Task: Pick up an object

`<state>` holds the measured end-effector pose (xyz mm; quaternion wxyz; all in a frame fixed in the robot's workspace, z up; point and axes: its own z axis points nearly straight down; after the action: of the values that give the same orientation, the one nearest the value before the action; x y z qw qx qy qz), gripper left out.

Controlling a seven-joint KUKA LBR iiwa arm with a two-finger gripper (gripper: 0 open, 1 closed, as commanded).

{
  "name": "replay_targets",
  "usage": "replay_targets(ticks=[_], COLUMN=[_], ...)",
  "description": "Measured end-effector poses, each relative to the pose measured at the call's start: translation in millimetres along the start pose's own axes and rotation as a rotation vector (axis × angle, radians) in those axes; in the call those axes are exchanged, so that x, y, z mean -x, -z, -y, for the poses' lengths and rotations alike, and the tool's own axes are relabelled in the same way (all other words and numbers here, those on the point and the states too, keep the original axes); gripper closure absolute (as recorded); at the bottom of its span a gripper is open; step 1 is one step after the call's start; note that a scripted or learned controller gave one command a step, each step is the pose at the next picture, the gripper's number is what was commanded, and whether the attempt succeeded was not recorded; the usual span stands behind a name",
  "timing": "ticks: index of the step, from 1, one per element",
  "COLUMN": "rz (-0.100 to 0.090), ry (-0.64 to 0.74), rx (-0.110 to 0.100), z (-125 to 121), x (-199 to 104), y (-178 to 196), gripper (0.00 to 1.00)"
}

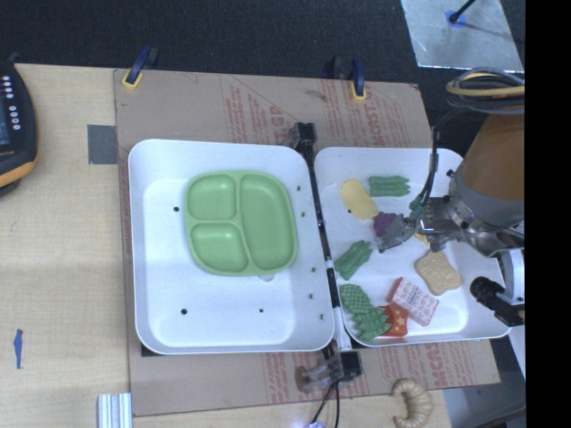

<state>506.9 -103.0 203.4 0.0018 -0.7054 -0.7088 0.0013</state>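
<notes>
camera view: gripper (393,237) low in right bin (332,266) centre, finger state impossible to tell, tip touching purple toy (386,225); judged light, stiff, slick plastic, best pinched across narrow middle.

Single fixed camera above bench (71,239), looking down at slant; both white bins (152,319) in frame at mid distance; arm (495,163) enters from right.

Robot lab, clamped board (268,105) (test bench)
</notes>
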Motion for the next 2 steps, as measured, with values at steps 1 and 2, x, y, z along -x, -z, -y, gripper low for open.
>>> replay_targets(ticks=[1, 2], rz=[0.003, 0.002], ry=[0.004, -0.002], rx=[-0.001, 0.006], z=[-64, -103], x=[17, 49], y=[-108, -111], gripper=[0.00, 0.00])
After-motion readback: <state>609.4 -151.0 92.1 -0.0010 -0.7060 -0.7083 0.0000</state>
